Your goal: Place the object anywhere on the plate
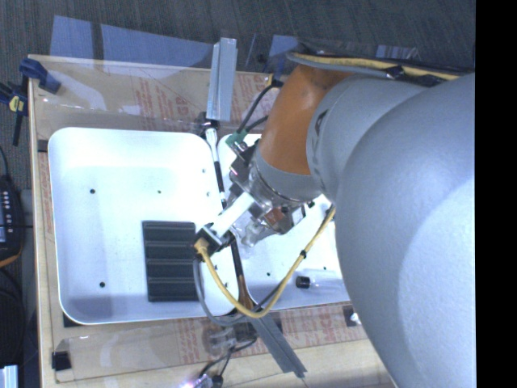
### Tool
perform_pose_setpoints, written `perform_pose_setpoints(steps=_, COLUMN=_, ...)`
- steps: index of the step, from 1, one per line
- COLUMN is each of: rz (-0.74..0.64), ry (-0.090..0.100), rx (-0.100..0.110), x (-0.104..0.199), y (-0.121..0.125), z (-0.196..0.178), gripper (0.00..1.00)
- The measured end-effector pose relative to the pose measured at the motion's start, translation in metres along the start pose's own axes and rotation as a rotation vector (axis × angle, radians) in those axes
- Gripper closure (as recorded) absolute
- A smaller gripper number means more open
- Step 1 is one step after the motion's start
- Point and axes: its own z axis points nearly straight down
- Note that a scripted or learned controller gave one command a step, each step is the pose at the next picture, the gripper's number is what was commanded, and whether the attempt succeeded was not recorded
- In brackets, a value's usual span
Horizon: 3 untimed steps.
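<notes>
arm (pixel 388 217) bent over right bin (pixel 320 267); gripper (pixel 262 225) by its left rim

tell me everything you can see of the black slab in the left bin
The slab is a flat, dark, matte rectangle, with ridges across it that split it into about four bands. It lies flat on the floor of the left bin, toward that bin's lower right corner in the view, its long side running up and down. Nothing rests on it.
</notes>
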Motion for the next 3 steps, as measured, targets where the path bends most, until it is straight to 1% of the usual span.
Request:
perform_pose_setpoints(steps=1, rz=0.176, ry=-0.006, rx=0.002, x=0.027, y=-0.055, z=0.071, gripper=1.00)
perform_pose_setpoints(steps=2, rz=0.136, ry=-0.004, rx=0.002, x=0.043, y=-0.010, z=0.064, gripper=1.00)
perform_pose_setpoints(steps=3, rz=0.285, ry=-0.004, rx=-0.001, x=0.061, y=0.032, z=0.079, gripper=1.00)
